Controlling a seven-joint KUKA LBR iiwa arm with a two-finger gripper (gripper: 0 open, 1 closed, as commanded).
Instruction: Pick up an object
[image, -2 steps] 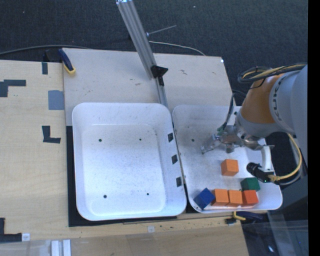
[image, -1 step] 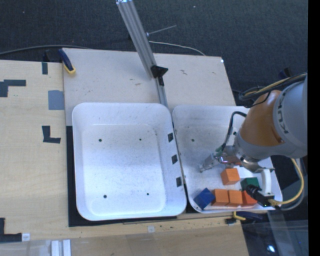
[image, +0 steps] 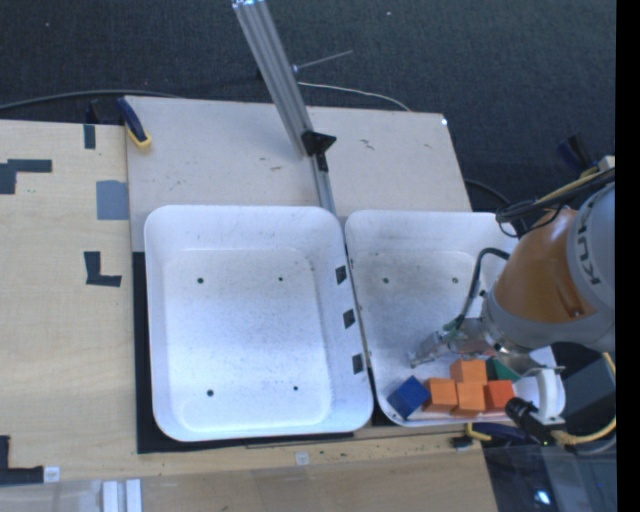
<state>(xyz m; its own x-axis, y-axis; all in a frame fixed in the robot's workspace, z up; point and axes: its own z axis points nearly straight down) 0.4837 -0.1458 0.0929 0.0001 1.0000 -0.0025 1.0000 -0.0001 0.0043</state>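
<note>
Hand (image: 432, 348) – grip state unclear | right bin (image: 420, 250) – 1 blue block (image: 408, 396), 3 orange blocks (image: 466, 388)

Two bins sit side by side on the counter (image: 60, 260), the left bin (image: 160, 330) touching the right bin (image: 400, 240) along a shared edge. A cluster of blocks (image: 465, 388) lies at the near edge of the right bin, with a single cube (image: 408, 396) just to their left. The tool (image: 432, 347) hangs over the right bin, just behind the blocks, on the arm (image: 545, 280) entering from the right.
</note>
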